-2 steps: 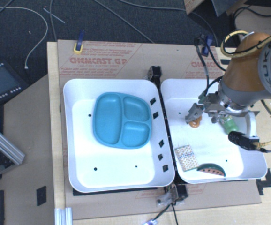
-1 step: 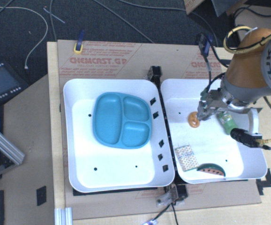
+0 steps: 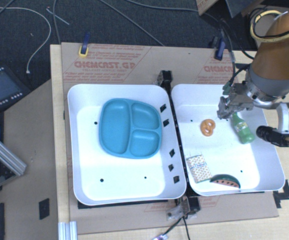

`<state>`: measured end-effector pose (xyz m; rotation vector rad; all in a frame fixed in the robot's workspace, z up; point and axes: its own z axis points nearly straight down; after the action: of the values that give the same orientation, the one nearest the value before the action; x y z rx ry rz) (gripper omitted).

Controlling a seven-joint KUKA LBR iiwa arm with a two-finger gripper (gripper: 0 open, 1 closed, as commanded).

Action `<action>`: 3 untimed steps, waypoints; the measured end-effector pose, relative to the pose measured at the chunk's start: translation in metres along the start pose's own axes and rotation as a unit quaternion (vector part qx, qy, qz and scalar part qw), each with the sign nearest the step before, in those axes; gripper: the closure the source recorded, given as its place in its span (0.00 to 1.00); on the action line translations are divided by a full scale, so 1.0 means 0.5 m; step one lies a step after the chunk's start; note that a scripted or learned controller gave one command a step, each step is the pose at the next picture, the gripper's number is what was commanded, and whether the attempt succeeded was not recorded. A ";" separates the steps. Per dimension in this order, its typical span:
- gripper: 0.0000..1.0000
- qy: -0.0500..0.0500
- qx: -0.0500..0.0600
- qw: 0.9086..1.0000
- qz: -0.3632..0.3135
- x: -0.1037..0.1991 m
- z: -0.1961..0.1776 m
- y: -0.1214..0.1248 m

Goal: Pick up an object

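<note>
Reaching in from the right, the grey arm with its orange band [image 3: 277,49] hangs over the right bin [image 3: 267,176], its claw [image 3: 228,109] low above the bin's upper middle. Whether the claw is spread or closed cannot be told from this slant, and nothing shows between its tips. Just beside the claw, to its lower right, lies a green bottle [image 3: 243,129], tilted along the bin floor. A small orange pretzel-like piece [image 3: 208,127] sits near the claw's lower left, apart from it. Toward the bin's front lie a patterned packet [image 3: 200,168] and, just beside it, a watermelon slice [image 3: 225,181]. The left bin [image 3: 82,149] holds a blue divided plate [image 3: 130,128]. Both bins rest on the bench [image 3: 134,59].
</note>
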<state>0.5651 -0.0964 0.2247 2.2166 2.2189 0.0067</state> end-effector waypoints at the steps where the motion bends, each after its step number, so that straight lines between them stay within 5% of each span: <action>1: 1.00 0.000 0.002 1.000 0.000 0.000 -0.030 0.002; 3: 1.00 0.001 0.003 1.000 -0.002 0.181 0.008 0.046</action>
<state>0.5881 -0.0061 0.2207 2.2164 2.2281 0.0025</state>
